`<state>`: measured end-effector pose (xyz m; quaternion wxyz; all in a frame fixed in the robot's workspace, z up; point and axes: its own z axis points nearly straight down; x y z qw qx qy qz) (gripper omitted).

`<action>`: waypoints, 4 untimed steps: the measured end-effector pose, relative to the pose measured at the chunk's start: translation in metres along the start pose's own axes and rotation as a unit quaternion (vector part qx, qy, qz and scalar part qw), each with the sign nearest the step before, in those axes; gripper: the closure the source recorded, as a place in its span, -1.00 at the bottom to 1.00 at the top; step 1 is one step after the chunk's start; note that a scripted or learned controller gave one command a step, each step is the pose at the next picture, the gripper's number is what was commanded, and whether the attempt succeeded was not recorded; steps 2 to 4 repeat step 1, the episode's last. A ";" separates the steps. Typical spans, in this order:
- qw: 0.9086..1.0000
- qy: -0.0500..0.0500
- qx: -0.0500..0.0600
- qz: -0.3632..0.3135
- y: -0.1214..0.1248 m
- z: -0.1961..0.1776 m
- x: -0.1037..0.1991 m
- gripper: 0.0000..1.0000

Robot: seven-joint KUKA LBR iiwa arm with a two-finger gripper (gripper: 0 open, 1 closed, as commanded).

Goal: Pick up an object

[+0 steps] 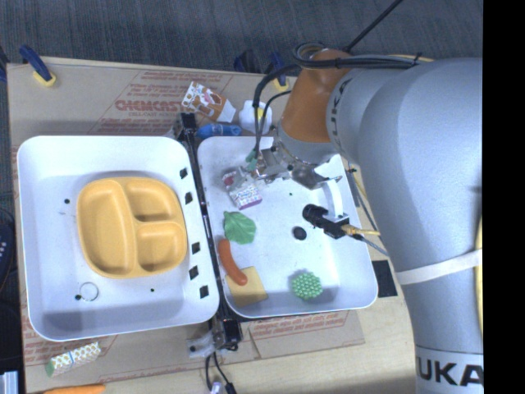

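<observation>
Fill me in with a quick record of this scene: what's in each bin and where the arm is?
Left bin: yellow divided tray
Right bin: green leaf-shaped piece, orange carrot-like stick, yellow block, green bumpy ball, small packet
Arm: reaching over the right bin's top
Gripper: near the packet, grip unclear

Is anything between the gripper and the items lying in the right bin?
Nothing visible does. The gripper hangs over the right bin, right beside the small packet; the green leaf lies just below.
</observation>
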<state>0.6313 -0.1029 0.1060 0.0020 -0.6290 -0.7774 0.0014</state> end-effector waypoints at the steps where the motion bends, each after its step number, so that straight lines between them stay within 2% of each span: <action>1: 0.988 0.000 0.000 -0.152 -0.053 -0.086 0.048 1.00; 4: 0.988 0.000 0.000 -0.152 -0.053 -0.086 0.048 1.00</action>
